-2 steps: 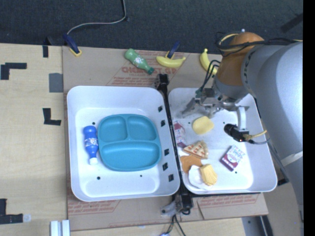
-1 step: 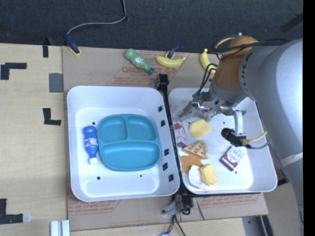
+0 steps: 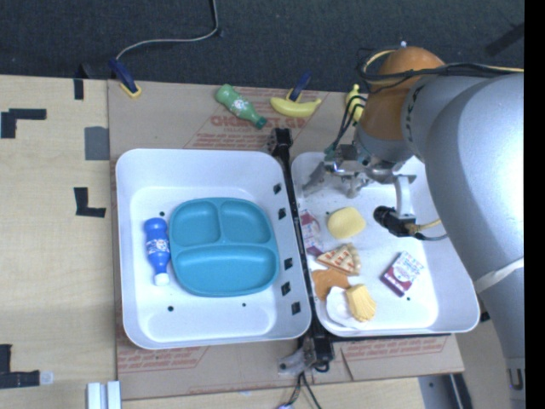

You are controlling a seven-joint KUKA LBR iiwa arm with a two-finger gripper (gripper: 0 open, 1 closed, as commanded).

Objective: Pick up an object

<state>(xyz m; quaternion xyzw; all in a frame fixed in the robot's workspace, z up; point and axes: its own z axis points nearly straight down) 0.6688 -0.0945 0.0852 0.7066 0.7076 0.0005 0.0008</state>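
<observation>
Over the right bin [image 3: 451, 313] the gripper [image 3: 345, 170] hangs near the far rim, and whether its fingers are released or clenched I cannot tell, since the metal parts blur together under the orange-banded wrist. Nothing is seen between them. The candidates to pick lie nearer the camera in that bin: a pale yellow rounded object [image 3: 346, 221] just below the gripper, a sandwich-like wedge [image 3: 339, 256], an orange piece [image 3: 328, 283] touching a yellow corn-like piece [image 3: 361, 302], and a small maroon packet [image 3: 401, 273] apart to the right. The risk, as I judge it, is crowding: the wedge, orange piece and corn piece sit close together by the divider, so a descent there could nudge neighbours or close on an edge and slip. The rounded object could roll away from a closing grip. The packet's label shows a white patch but its writing is too small to read; red print on the cardboard under the bins is likewise illegible. The left bin [image 3: 136, 228] holds a blue divided tray [image 3: 225, 247] and a blue bottle [image 3: 157, 250].
</observation>
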